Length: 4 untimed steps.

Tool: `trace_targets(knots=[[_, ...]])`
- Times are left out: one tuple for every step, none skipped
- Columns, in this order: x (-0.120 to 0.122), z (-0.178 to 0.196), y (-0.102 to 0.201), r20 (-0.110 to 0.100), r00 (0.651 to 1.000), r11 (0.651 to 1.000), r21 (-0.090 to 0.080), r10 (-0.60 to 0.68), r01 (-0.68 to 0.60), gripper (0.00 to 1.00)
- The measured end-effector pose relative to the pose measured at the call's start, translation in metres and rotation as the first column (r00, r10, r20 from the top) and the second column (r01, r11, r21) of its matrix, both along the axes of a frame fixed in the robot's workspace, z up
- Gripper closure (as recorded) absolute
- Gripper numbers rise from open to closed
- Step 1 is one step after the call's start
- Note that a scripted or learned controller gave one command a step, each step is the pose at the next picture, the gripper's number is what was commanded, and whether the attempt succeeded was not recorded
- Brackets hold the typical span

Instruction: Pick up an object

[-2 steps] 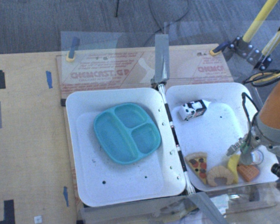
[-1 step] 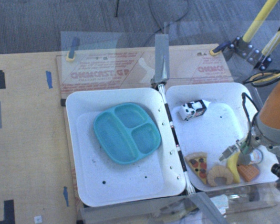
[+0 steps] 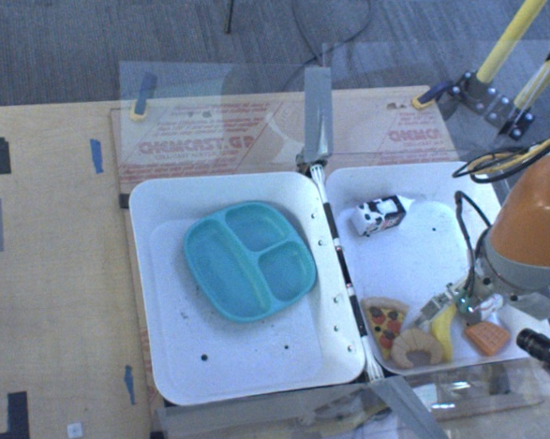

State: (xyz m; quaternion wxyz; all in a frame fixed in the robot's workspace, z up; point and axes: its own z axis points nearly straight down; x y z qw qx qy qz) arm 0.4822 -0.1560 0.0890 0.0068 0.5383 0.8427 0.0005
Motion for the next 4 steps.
trace_targets(knots=[[0.001, 0.011, -0.002, 0.006, 1.000, 1.000, 0.000, -0.006, 0.006, 1.00], [-0.002, 0.095, 0.127, -0.010, 0.979, 0.979, 0.006, 0.206, -0.206, 1.00], [0.026, 0.096, 0.088, -0.009, 0.973, 0.973, 0.005, 0.232, -0.232, 1.00], [0.026, 0.096, 0.088, -0.009, 0.973, 0.973, 0.005, 0.232, -0.232, 0.00]])
